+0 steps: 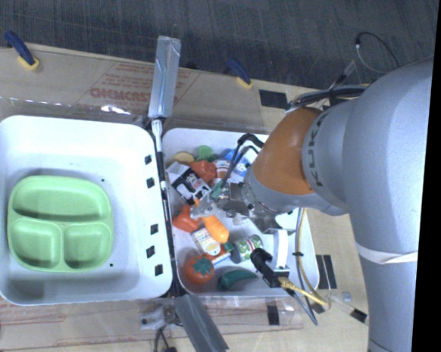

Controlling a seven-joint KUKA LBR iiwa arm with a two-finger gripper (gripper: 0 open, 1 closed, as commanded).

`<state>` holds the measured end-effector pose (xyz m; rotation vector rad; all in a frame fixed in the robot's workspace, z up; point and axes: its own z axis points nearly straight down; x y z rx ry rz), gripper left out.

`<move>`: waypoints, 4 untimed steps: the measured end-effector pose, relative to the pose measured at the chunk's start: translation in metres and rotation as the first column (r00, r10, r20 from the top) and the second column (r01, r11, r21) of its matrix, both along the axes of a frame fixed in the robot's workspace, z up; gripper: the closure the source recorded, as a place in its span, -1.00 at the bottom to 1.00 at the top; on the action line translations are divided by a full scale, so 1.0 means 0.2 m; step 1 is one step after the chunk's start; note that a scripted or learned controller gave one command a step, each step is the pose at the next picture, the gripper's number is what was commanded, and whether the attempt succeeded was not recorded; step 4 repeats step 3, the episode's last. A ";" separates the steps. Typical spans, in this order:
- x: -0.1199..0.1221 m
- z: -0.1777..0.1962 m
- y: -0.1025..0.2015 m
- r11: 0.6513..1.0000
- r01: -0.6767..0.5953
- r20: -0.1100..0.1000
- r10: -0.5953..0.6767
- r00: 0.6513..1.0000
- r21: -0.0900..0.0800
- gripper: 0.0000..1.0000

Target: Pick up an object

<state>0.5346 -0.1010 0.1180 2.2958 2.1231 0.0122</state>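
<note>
Toys filled the right bin (pixel 306 250), and the arm (pixel 375 146) reached over them from the right. Beside it, the left bin (pixel 71 141) held a green tray (pixel 61 223) with three compartments. The gripper (pixel 222 198) was low among the toys near the middle of the right bin, just above an orange piece (pixel 215 228). I could not tell its state. A tomato (pixel 198 268) lay near that bin's front wall, beside a dark green piece (pixel 237 279).
</note>
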 end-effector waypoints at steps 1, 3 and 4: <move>-0.16 -0.10 -0.01 0.996 0.092 -0.001 -0.092 0.996 0.006 -1.00; 0.09 0.43 0.48 1.000 -0.002 -0.017 0.002 1.000 0.008 1.00; 0.09 0.43 0.48 1.000 -0.002 -0.017 0.002 1.000 0.008 1.00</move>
